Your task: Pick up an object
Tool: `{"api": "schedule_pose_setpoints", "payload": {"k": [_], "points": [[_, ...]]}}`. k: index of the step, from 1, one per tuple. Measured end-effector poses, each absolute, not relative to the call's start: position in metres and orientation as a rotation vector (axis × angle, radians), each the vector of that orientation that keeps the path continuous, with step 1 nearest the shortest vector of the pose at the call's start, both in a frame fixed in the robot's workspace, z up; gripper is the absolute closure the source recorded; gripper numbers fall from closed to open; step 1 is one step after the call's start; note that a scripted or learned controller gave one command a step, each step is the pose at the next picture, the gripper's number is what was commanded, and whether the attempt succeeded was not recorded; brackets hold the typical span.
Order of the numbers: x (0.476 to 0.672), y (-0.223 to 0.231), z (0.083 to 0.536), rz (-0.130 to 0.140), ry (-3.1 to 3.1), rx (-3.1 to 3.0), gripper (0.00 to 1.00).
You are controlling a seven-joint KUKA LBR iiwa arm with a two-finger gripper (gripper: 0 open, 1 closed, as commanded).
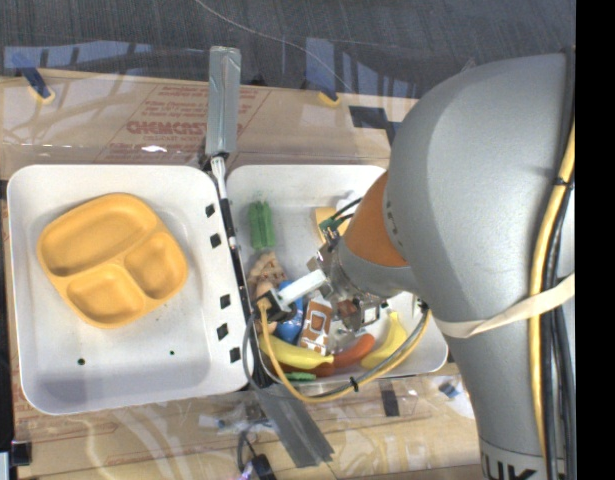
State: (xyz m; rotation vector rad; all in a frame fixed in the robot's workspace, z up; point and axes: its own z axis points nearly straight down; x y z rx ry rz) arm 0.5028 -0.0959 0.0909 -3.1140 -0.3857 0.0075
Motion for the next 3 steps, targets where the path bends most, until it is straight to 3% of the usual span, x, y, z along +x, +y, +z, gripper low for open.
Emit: {"api": "schedule_pose_setpoints", "payload": {"k": [1, 2, 3], "points": [[0.576, -0.098, 0.104, 0.004, -0.354, -3.119, 0.0], [0.545, -0.094, 0.094, -0.004, -0.464, -3.105, 0.0], [0.617, -0.097, 0.091, 0.004, -0.452, -3.106, 0.0]]}}
